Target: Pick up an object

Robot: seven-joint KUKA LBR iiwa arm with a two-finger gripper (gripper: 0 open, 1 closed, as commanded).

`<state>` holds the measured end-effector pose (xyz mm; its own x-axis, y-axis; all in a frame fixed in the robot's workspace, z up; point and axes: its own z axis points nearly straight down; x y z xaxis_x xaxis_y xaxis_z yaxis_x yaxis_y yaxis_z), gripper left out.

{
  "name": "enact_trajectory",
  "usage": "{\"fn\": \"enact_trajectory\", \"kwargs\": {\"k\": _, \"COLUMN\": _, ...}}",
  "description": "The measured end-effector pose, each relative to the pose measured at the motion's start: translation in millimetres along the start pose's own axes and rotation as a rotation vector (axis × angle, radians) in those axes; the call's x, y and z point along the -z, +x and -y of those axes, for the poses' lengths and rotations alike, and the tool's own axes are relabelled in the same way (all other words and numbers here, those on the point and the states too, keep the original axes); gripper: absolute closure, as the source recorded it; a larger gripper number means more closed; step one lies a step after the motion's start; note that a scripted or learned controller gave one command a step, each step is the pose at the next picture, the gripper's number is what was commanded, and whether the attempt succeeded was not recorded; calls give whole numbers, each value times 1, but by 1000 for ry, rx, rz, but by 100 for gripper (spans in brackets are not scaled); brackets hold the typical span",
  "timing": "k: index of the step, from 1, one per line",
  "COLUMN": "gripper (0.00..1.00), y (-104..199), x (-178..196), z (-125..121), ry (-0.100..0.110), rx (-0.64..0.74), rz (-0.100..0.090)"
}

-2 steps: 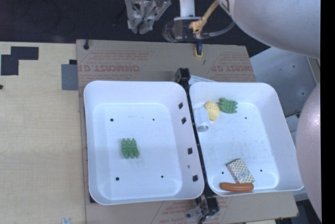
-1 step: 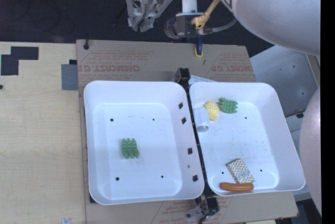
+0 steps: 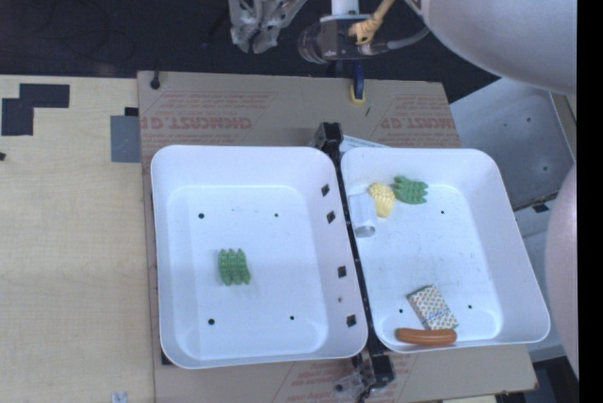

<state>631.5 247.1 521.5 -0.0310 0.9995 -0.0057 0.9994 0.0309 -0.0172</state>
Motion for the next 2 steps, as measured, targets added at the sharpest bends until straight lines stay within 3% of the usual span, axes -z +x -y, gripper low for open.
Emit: {"fn": "enact_trajectory", "kwargs": {"k": 2, "gripper": 100, "y": 2, "x": 18, "z": 1, "ry": 8, "rx": 14, "rz": 3}}
